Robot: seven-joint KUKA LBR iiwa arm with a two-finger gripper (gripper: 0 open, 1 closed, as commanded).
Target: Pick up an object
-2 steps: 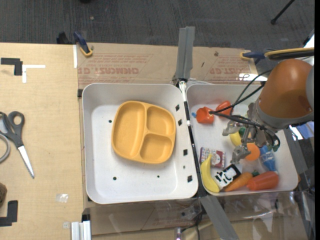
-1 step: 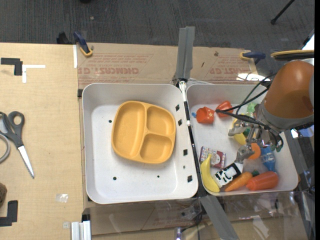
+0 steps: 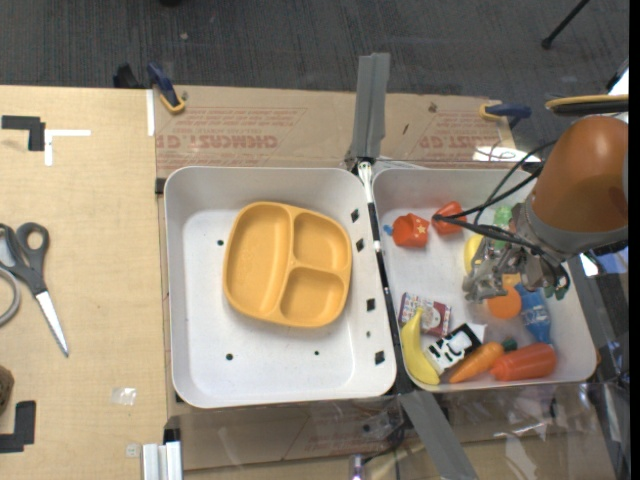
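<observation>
My gripper (image 3: 487,283) hangs low in the right bin (image 3: 450,190), under the orange wrist band. It sits just above and left of an orange ball (image 3: 504,304) and beside a blue item (image 3: 536,315). A yellow object (image 3: 472,251) lies just up-left of it. Other toys lie around: a red-orange pepper (image 3: 409,230), a red piece (image 3: 449,214), a banana (image 3: 415,348), a carrot (image 3: 474,362), a red sausage-like item (image 3: 525,362), a small packet (image 3: 430,315) and a black-and-white card (image 3: 450,346).
The left bin (image 3: 190,268) holds a yellow divided plate (image 3: 287,264). Scissors (image 3: 35,278) lie on the wooden bench at far left. A grey divider strip (image 3: 370,118) runs between the bins at the back. Cables hang from the wrist over the right bin.
</observation>
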